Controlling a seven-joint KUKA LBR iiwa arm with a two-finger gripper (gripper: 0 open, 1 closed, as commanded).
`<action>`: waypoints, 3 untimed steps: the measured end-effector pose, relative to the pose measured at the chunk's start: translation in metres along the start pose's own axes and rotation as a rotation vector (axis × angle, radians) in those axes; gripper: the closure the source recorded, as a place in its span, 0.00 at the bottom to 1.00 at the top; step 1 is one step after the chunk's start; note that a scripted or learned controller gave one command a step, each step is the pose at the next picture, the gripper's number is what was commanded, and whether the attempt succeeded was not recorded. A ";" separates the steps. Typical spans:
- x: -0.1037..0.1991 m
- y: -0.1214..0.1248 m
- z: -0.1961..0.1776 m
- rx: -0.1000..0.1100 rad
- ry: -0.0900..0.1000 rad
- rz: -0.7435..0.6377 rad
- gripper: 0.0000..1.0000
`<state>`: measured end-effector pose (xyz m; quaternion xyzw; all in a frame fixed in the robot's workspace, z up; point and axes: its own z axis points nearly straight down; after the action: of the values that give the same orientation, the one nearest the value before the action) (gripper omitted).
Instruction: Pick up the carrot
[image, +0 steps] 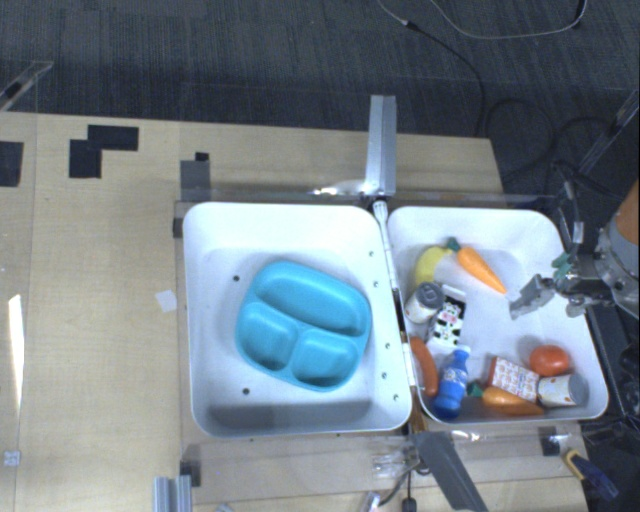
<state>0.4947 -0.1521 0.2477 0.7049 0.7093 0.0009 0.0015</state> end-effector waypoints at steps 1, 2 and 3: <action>0.006 0.094 0.054 -0.001 0.000 -0.251 0.00; -0.033 0.145 0.160 -0.007 -0.003 -0.367 0.00; -0.032 0.147 0.148 -0.010 -0.002 -0.369 1.00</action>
<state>0.6421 -0.1829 0.1006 0.5627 0.8266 0.0036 0.0061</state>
